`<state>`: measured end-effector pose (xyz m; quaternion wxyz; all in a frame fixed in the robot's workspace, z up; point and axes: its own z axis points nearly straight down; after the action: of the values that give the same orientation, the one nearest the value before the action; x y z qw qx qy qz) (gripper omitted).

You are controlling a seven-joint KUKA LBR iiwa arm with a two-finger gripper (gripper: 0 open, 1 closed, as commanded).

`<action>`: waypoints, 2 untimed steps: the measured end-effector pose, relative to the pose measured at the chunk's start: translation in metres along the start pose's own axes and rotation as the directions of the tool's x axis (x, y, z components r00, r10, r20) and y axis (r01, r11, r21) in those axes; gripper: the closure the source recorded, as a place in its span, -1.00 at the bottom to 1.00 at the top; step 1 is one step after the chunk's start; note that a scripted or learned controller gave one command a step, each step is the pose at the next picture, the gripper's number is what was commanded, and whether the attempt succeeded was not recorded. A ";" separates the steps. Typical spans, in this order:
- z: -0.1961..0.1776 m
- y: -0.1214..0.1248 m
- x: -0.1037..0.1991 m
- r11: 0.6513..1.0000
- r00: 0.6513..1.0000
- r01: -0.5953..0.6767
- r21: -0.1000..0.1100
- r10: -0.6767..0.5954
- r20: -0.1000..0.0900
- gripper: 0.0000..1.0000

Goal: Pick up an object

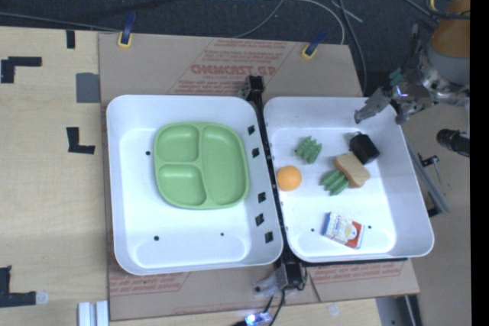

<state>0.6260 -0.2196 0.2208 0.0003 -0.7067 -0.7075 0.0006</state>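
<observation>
Your left bin (130,164) held a green tray (202,165). The right bin (405,233) held an orange (289,178), sponge (352,169), black block (363,147), two green pieces and a carton (341,230). Your gripper (382,104) hung over its far right corner, fingers apart, clasping nothing.

Fixed overhead camera, slanted onto bins (122,187)

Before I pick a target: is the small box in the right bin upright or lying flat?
Lying flat: the small box shows its broad printed face.
</observation>
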 end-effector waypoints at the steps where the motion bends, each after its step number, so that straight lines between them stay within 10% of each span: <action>1: 0.064 -0.001 0.005 1.000 1.000 0.001 0.005 -0.001 -0.001 -1.00; 2: 0.117 0.004 -0.003 1.000 1.000 0.001 0.004 -0.001 0.000 -1.00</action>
<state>0.6298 -0.2225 0.1038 0.0015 -0.7065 -0.7077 0.0021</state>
